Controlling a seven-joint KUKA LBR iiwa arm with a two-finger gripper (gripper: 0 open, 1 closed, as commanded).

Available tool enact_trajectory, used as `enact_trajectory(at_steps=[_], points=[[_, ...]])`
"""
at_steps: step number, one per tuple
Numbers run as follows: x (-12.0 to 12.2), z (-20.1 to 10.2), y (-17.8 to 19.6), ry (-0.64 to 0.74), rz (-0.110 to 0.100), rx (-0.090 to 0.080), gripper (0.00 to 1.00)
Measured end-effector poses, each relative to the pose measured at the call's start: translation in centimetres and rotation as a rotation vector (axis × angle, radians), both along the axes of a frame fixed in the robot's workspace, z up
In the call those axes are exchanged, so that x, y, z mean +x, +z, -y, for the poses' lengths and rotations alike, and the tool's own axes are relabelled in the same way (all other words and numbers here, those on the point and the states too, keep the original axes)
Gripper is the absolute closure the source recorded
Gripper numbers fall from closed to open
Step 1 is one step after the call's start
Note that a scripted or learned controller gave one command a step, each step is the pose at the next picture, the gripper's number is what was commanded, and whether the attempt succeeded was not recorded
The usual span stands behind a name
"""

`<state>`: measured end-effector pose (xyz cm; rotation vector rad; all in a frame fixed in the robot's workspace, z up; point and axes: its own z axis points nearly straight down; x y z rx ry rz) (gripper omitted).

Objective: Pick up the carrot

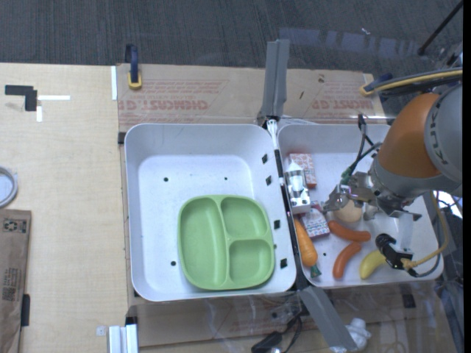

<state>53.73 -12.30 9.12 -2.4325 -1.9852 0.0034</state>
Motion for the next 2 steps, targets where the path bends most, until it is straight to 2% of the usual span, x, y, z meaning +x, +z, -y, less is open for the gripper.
enact_trajectory(at_steps=[1, 2], points=[[0.0, 0.1, 0.8, -0.003, -0.002, 0.000, 1.00], [-4.7, -7.0, 10.0, 0.378, 0.001, 0.001, 1.00]])
